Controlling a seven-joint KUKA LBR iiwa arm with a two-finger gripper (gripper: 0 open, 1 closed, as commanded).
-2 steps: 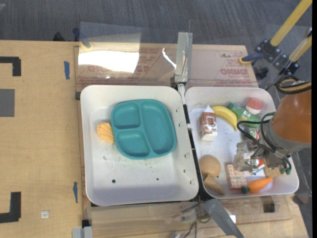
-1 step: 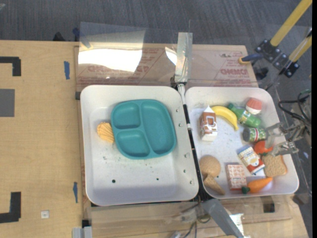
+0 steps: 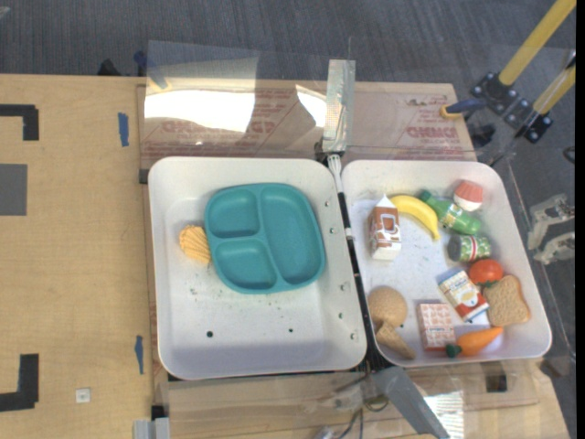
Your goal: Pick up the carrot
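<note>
Surface: wooden bench [image 3: 73,245] bearing two white bins side by side, on grey carpet.

Item 1, tool. A pale grey mechanism [image 3: 551,231] sits at the right edge, just outside the right bin [image 3: 535,337]; it may be the gripper. You cannot tell from here whether it is wide, narrow or loaded.

Item 2, target. The carrot [image 3: 479,340] lies flat in the right bin's near right corner, close against the front wall, with its green end to the left.

Item 3, neighbours. The bread slice [image 3: 508,302] is just behind it, and the pink packet [image 3: 436,323] is just beside its green end.

Item 4, further out. The left bin [image 3: 174,337] holds a teal tray [image 3: 265,236].

Handling note: the pick looks not yet begun. Come down over the orange middle and close across its narrow width, clear of the bread and the wall.
</note>
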